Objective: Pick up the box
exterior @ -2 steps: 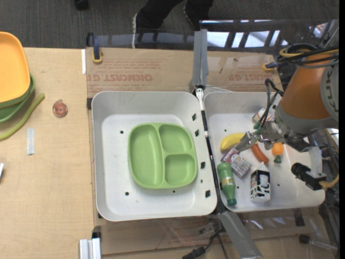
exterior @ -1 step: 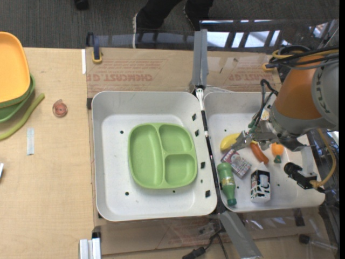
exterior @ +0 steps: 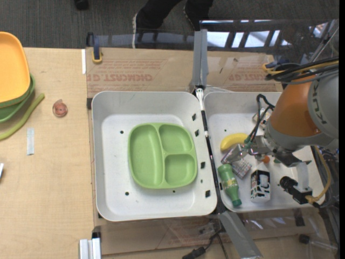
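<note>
The box (exterior: pixel 260 186), a small black-and-white carton, lies in the right bin (exterior: pixel 215 117) near its front edge. My gripper (exterior: pixel 249 149) hangs low over the middle of that bin, below the orange band (exterior: pixel 291 112) of the arm. It is above and a little left of the box, apart from it. Nothing can be seen held in the gripper.
A yellow banana (exterior: pixel 233 141), a silvery packet (exterior: pixel 240 163) and a green bottle (exterior: pixel 229 184) lie left of the box in the same bin. The left bin (exterior: pixel 108 144) holds a green divided plate (exterior: pixel 161 155). Orange and green dishes (exterior: pixel 12 82) stand far left on the bench.
</note>
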### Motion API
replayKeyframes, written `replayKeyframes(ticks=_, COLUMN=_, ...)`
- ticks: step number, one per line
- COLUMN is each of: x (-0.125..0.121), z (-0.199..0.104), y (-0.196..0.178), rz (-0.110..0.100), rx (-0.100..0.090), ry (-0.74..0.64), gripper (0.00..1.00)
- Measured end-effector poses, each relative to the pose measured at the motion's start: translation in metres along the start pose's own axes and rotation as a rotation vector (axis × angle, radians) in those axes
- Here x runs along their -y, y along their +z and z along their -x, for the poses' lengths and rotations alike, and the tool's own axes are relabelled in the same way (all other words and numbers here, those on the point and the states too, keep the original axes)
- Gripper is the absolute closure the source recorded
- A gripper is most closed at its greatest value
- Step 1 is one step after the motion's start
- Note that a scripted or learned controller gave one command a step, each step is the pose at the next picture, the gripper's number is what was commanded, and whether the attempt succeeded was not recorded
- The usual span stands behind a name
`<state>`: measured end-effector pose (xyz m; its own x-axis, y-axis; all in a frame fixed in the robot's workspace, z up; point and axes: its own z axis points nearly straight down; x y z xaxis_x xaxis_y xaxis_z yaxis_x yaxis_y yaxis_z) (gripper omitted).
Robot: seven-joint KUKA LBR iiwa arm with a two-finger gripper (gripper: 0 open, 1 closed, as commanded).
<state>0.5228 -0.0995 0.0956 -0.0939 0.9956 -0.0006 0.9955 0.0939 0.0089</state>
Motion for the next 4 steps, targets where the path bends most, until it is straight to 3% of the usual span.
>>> replayKeyframes(ticks=2, x=-0.0174, z=0.0041, y=-0.0001, rz=-0.002, rx=-0.001, ry=-0.251, gripper=0.0)
replayKeyframes(ticks=3, x=-0.0106, z=0.0034, y=-0.0005, rz=0.004, rx=0.002, ry=-0.242, gripper=0.0)
replayKeyframes(ticks=4, x=-0.0108, z=0.0053, y=-0.0005, rz=0.005, rx=0.002, ry=-0.507, gripper=0.0)
